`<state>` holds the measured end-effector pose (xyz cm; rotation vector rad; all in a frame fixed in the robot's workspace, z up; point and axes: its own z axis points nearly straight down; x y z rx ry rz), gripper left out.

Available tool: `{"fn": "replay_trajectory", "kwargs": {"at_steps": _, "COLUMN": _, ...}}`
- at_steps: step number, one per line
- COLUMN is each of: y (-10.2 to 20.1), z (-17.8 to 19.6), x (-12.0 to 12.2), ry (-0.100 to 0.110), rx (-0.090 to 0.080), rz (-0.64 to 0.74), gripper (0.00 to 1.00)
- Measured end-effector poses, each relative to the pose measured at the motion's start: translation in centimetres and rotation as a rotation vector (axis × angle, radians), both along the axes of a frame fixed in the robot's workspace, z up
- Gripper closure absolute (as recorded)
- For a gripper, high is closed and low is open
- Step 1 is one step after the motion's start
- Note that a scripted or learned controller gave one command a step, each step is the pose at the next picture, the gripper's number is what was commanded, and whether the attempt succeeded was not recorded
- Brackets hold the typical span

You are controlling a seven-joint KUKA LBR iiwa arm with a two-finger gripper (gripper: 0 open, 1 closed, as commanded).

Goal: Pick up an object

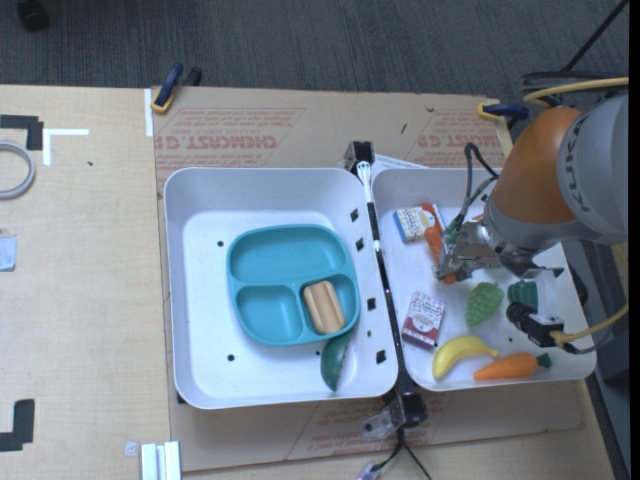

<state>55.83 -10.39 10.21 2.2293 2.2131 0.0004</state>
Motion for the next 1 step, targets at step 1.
{"fn": "replay_trajectory", "kwargs": {"at_steps": 1, "y": 4.49, "z": 13.94, "x": 1.32, "ry": 0.0, "rx": -0.001, "rz": 0.009, "gripper": 1.0}}
